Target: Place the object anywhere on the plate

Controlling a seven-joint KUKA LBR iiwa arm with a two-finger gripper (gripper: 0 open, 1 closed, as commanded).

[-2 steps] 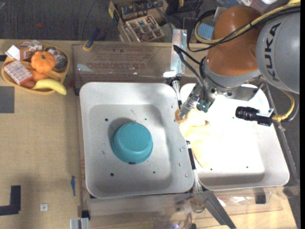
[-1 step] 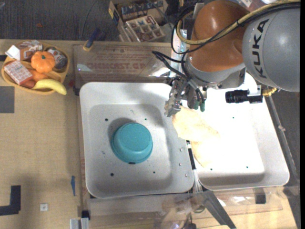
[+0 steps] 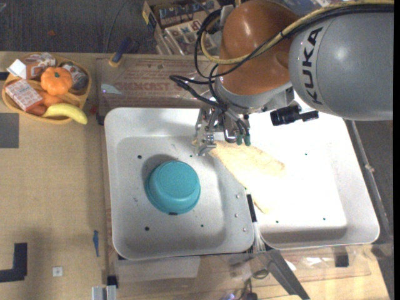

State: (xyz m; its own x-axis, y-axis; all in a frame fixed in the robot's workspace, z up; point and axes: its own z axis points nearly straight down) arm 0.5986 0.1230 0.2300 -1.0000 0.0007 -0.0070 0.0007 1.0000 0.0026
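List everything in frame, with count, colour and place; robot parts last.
Bins: 2, white, side by side on the bench.
Plate: 1, teal, round, in the left bin.
Flat pale object: 1, cream-yellow, lying across the divide between the bins, one end under the gripper; what it is cannot be told.
Basket: 1, tan, top-left of the bench, with a banana, an orange pumpkin-like item and small packets.
Long box: 1, brown, behind the left bin.
Bench: 1, wood-coloured.
Arm: 1, grey with orange band, coming in from the right.
Gripper: 1, metal, over the pale object's end by the left bin's back edge.
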